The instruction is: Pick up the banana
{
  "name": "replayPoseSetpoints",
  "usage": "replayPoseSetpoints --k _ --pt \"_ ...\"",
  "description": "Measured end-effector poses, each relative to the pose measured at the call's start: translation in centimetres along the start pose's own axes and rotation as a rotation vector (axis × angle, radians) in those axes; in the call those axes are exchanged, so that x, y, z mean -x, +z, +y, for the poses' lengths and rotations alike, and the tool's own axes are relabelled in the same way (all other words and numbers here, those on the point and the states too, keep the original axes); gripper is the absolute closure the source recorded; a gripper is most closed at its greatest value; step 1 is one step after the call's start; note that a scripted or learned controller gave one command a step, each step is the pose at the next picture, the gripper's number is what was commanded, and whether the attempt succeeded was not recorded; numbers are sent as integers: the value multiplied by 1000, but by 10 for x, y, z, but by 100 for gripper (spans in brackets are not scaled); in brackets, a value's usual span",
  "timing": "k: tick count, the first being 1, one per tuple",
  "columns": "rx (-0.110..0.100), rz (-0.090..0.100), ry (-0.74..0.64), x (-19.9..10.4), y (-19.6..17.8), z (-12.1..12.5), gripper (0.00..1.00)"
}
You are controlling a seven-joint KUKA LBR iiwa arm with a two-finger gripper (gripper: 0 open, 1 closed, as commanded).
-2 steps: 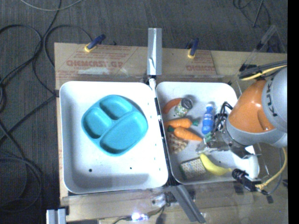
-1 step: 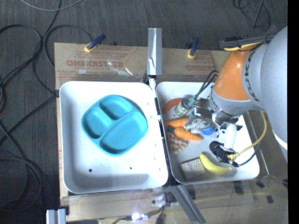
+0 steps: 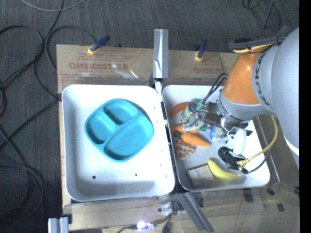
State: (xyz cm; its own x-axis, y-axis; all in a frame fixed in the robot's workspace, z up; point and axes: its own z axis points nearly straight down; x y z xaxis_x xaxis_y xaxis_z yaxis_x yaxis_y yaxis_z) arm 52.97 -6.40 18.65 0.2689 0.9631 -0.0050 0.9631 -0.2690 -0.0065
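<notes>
The yellow banana lies near the front edge of the right bin, curved, with a black part of the arm's wrist just above its right end. My gripper reaches in from the right and hangs over the back left of that bin, above an orange round object and a carrot. It is well up and left of the banana, with nothing of the banana in it.
A grey ridged block lies just left of the banana. A tan waffle-like piece sits under the carrot. The left bin holds a blue divided plate. A yellow cable loops near the right bin's right wall.
</notes>
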Motion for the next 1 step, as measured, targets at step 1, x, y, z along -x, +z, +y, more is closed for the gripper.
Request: replayPoseSetpoints --k 1 --pt "7 4 116 54 85 -21 0"
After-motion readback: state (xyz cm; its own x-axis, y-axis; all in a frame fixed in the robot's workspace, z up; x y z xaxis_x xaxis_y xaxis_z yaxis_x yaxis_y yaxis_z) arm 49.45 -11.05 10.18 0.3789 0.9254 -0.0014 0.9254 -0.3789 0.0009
